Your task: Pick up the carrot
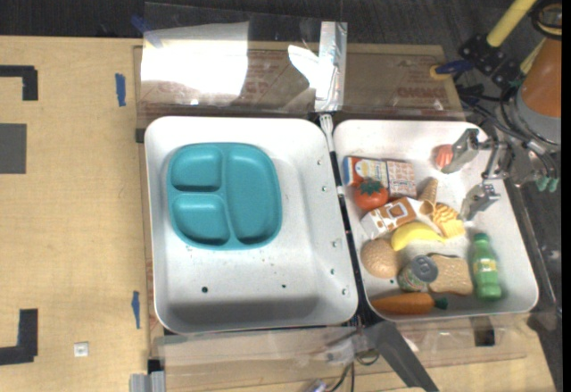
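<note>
The carrot [406,302], orange with a small green end, lies flat along the near wall of the right bin [522,292], at its front edge. My gripper [472,174] hangs over the right bin's far right part, well behind the carrot and to its right. Its two silver fingers [460,149] stand apart, open, with only bare bin floor between them. An orange-red piece [442,154] sits just left of the upper finger.
Packed around the carrot are a brown potato [379,258], a grey can [419,271], a bread piece [452,275], a green bottle [484,267], a banana [417,237], fries [443,216], a tomato [370,194] and cartons [385,172]. A teal divided plate [223,194] sits in the left bin [303,283].
</note>
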Robot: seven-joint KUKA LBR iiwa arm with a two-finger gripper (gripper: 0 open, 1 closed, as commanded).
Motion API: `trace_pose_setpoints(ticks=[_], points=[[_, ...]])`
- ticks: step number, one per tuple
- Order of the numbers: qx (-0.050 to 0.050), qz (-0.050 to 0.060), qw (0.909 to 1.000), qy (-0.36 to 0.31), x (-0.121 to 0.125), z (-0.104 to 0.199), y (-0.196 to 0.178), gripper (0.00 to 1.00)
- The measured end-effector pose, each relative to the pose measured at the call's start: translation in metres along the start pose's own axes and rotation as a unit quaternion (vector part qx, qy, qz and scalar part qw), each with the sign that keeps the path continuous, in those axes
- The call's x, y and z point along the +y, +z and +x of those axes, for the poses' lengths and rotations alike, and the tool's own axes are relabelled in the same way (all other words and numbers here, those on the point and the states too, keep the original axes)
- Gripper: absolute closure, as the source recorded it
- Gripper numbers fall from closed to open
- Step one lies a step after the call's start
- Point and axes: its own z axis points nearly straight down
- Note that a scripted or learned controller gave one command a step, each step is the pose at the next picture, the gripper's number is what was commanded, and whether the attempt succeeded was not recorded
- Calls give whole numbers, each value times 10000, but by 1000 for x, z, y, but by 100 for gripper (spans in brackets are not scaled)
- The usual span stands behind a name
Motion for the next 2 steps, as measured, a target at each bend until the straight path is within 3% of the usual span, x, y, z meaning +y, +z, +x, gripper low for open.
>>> trace_pose_setpoints(ticks=[1,2], points=[[35,-19,9984,-557,33,99,67,0],[-35,4,10000,-35,27,18,108,0]])
